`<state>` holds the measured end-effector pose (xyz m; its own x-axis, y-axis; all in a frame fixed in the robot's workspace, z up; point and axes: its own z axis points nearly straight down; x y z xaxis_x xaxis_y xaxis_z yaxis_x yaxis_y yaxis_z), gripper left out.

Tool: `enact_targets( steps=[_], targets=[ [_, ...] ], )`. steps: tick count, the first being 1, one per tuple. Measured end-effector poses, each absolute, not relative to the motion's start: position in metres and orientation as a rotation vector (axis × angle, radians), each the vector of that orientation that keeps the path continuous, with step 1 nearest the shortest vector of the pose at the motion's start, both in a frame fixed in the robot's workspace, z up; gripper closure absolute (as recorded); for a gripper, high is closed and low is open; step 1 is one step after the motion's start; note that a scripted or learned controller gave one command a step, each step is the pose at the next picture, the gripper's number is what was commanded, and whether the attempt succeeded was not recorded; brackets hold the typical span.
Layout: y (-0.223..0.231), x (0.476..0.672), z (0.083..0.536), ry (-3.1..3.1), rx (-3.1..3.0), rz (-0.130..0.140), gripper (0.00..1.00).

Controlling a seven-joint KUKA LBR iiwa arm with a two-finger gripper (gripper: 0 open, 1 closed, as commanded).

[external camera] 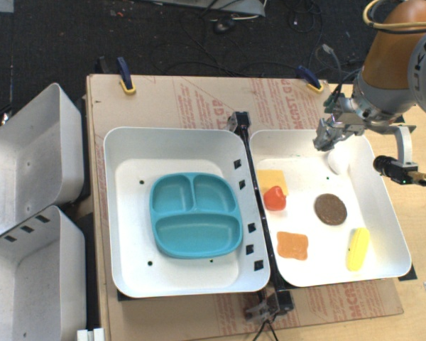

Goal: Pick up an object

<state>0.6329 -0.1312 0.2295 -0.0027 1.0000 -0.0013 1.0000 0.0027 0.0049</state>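
The right bin (383, 212) holds a yellow cheese-like square (271, 180), a red tomato-like piece (275, 199), a brown round cookie (330, 209), an orange piece (292, 245), a yellow banana-like piece (357, 249) and a white object (339, 161) near the back wall. My gripper (326, 136) hangs over the back of the right bin, just above and left of the white object. Nothing shows between its fingers.
The left bin (121, 190) holds a teal divided plate (196, 214). Two more white bins (28, 162) lie off the bench at the left. A black divider (254, 190) runs between the two bins. Clamps sit at the bench's back edge.
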Motion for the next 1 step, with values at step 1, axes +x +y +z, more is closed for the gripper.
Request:
enact_targets(
  steps=[1],
  targets=[
    [-0.0845,0.6338,0.2354,2.229,2.213,0.002,1.0]
  ],
)
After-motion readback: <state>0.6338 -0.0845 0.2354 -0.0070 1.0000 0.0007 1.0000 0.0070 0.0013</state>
